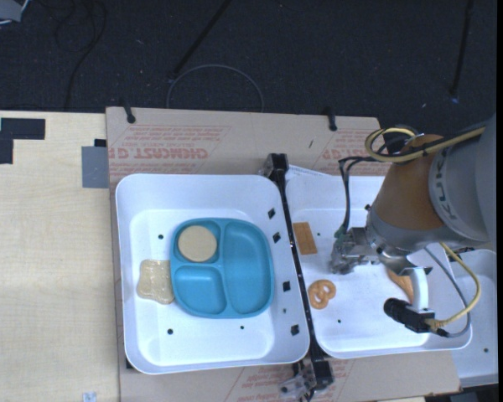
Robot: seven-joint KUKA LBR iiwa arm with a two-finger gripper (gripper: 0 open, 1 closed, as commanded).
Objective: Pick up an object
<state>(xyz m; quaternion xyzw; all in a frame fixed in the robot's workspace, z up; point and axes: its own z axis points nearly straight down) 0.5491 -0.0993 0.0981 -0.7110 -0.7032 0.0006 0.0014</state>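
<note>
Pale wooden bench (42, 249) across the left, dark carpet along the far side with thin black cables looped over it. On the bench, a sheet of brown cardboard (235, 136) with red printed lettering. On that, two shallow white bins side by side, a black strip (289, 249) running between them.

In the left bin (193, 342): a blue divided plate (235, 283), lying flat, roughly central. In its far-left compartment, a round tan disc (196, 243). Just left of the plate, touching its rim, a pale yellowish spongy piece (155, 280) on the bin floor.

In the right bin (360, 335): a small orange-brown rectangular piece (303, 238) close to the dividing wall, toward the far side. Nearer, and slightly right of it, a pretzel-shaped orange piece (322, 293), flat on the white floor. Further right, an orange carrot-like thing (400, 283), partly hidden under the arm.

From the right, the grey arm (465, 191) with its orange band (411, 191), bent down into the right bin. At its end, the gripper (346, 256), low over bare white floor, between the rectangular piece on its left and the carrot-like thing on its right. Pretzel-shaped orange piece just near-left of it, apart, not touching. Spread or pressed together: cannot tell from this angle, the lower end no more than a grey metallic blur. Whether anything sits in its grip: cannot tell either.
</note>
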